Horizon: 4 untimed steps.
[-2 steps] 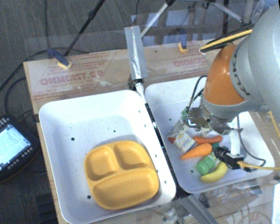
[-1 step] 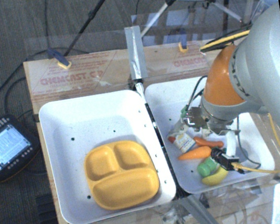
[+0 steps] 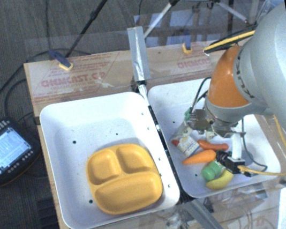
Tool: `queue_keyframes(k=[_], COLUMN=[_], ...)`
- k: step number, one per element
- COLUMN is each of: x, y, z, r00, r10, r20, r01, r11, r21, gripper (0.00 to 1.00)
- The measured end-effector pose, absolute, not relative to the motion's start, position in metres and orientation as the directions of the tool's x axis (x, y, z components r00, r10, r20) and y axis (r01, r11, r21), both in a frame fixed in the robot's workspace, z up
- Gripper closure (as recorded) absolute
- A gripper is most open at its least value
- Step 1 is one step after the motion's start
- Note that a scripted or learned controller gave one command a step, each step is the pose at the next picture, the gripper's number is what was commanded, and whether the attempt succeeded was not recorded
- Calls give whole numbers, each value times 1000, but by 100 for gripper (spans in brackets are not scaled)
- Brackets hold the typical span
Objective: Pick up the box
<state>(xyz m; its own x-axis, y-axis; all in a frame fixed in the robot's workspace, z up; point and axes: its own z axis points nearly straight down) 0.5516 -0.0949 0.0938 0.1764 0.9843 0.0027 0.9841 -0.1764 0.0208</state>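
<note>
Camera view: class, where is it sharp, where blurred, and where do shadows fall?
Camera view: the yellow plastic divided tray in the left white bin is sharp and evenly lit, with a soft shadow beside it; the grey arm with its orange band looms large and blurred, shading the right white bin.

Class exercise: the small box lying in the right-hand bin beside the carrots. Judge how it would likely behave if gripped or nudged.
The box looks like small printed card, so probably light and easily crushed. It lies flat on a face, so it should slide rather than roll. It touches a carrot, which a nudge would likely shift too.
</note>
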Motion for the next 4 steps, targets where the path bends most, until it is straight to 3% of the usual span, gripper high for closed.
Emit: queue_keyframes(k=[1, 2, 3, 4], x=[555, 555, 534, 527], y=[-94, -94, -95, -43], z=[106, 105, 95, 182], r00=[175, 175, 24, -125], r10=[985, 985, 1000, 992], r20=[6, 5, -3, 0], r01=[984, 984, 999, 992], r11=[-175, -175, -24, 125], r21=[30, 27, 31, -3], gripper=[100, 0, 0, 0])
